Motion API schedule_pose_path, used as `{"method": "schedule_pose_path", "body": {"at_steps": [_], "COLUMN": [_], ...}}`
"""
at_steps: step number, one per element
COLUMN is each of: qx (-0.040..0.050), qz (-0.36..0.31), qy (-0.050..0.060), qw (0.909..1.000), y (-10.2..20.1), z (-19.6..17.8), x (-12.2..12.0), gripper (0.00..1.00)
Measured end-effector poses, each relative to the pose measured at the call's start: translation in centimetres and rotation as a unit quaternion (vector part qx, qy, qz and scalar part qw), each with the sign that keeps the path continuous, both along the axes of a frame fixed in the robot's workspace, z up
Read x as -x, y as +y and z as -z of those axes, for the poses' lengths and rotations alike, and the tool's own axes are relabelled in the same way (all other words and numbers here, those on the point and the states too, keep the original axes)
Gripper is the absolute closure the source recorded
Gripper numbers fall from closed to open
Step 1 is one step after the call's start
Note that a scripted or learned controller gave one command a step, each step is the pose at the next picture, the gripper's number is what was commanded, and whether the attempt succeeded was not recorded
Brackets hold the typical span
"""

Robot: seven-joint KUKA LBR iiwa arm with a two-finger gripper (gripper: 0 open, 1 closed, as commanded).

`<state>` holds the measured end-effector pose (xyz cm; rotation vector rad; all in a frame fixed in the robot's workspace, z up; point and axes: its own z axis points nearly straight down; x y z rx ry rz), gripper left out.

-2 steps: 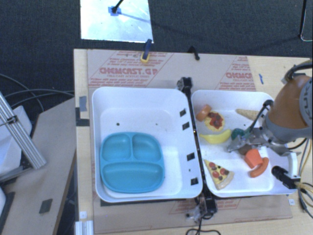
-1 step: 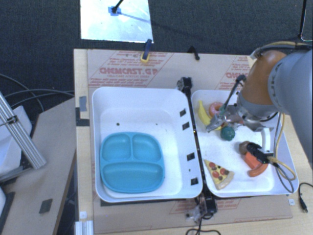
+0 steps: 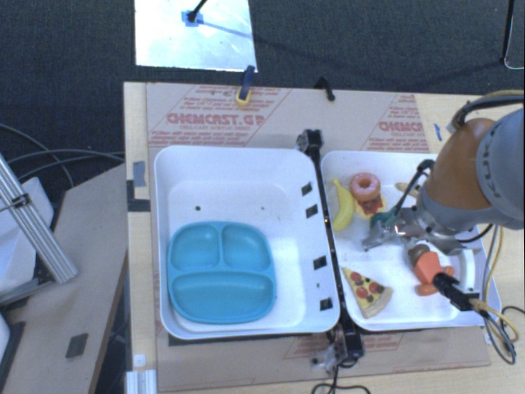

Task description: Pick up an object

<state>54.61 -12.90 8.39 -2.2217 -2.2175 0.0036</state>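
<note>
Operator, your inventory as it is standing now:

- Left shallow white plastic bin (image 3: 238,171): it is holding a light-blue three-compartment plastic plate (image 3: 220,272), lying flat in the near-left part.
- Right shallow white plastic bin (image 3: 385,161): it is holding the pickable toys. A yellow plastic banana (image 3: 344,206) is lying along the left wall; a pink-frosted toy doughnut (image 3: 365,186) is sitting just beside it, with a small red piece (image 3: 372,205) touching its near side. A toy pizza slice with red dots (image 3: 367,290) is resting in the near-left corner. An orange carrot-like toy (image 3: 426,268) is lying toward the right.
- Grey arm with orange band (image 3: 459,171): it is reaching in from the right, over the right bin.
- Two-finger gripper (image 3: 379,236): it is hanging low in the middle of the right bin, between the red piece and the pizza slice, close to the bin floor. Whether its fingers are spread or closed, you cannot tell here; nothing is visibly sitting between them.
</note>
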Motion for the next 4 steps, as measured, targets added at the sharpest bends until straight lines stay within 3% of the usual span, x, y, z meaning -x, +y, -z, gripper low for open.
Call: {"method": "schedule_pose_path", "body": {"at_steps": [1,2,3,4], "qx": [0.0016,0.0005,-0.0011,0.0029], "qz": [0.000,-0.007,-0.004,-0.003], "qy": [-0.004,-0.009,0.001,-0.006], "qw": [1.0000,0.9999,1.0000,1.0000], "y": [-2.7,2.0,4.2,4.4], "z": [-4.8,-9.6,-1.0,-0.5], "x": [1.1,-8.3,-6.5,-9.4], "gripper": [0.00,0.00,0.00,0.00]}}
